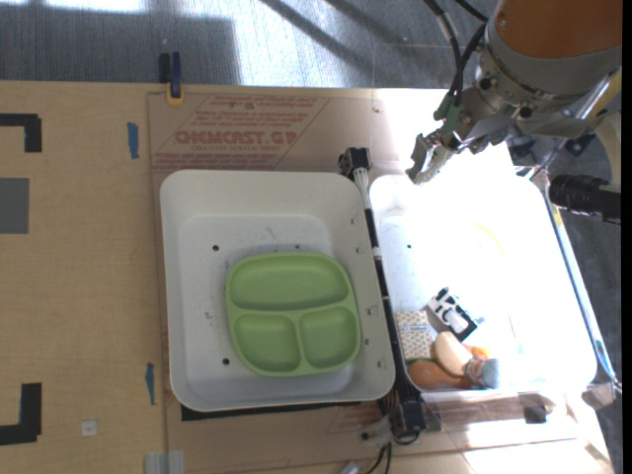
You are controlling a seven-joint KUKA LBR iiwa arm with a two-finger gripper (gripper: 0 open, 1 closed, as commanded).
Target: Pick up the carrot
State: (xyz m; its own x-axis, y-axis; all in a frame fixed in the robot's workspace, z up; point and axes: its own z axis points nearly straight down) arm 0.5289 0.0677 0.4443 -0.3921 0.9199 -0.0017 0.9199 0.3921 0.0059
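The bench (pixel 79 294) is covered in brown cardboard, printed with faded red lettering (pixel 237 131) along its far part. Black corner marks (pixel 25 131) are seen at the left edge, and short strips of blue tape (pixel 132 139) are stuck to the board. A blue and yellow clamp (pixel 174 75) is fixed at the far edge of the cardboard. Beyond the bench, a grey floor (pixel 316 18) is crossed by bands of light and shadow.

Two shallow white bins are set side by side, joined by a black bracket (pixel 379 284) along their shared edge. In the left bin (pixel 188 225) a green divided plate (pixel 292 313) is laid flat, with one long compartment and two smaller ones. The right bin (pixel 474 235) is strongly lit, so that much of its floor is washed out.

The carrot (pixel 434 372) is taken to be the orange piece lying in the near corner of the right bin, among a cluster of small items: a pale rounded food piece (pixel 452 352), a black and white block (pixel 453 313) and a small bluish object (pixel 483 370). Its outline is partly hidden by them.

The gripper (pixel 427 163) is held above the far left corner of the right bin, well apart from the carrot. Whether its fingers are spread or pressed together cannot be told, as they are small and seen against glare. Nothing is seen between them. Black cables (pixel 449 18) are looped beside the orange band (pixel 558 13) of the arm.
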